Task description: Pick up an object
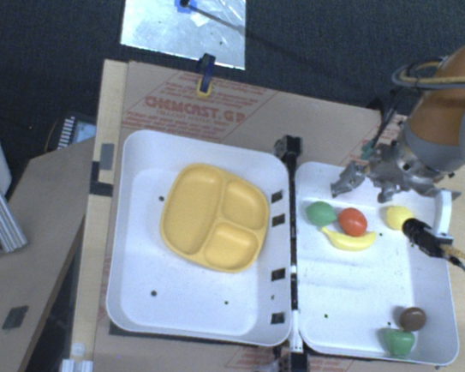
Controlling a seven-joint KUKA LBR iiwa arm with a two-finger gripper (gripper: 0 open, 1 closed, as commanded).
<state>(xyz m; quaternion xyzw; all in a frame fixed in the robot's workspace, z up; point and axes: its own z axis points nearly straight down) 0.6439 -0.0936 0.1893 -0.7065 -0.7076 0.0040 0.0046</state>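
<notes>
Grey gripper (364, 187) hangs with its two fingers spread apart and grasping nothing, over the far rim of the right bin (366, 335). The nearest things to pick lie just at its 6 o'clock: a green fruit (320, 212), a red tomato (353, 220) and a yellow banana (350, 239), all touching or almost. I think the tomato on top is the best aim, coming straight down. A lemon (397, 218) lies at 3 o'clock of them. More open floor is toward 6 o'clock, before the brown ball (412, 318) and green pear (399, 340) near the front rim.
</notes>
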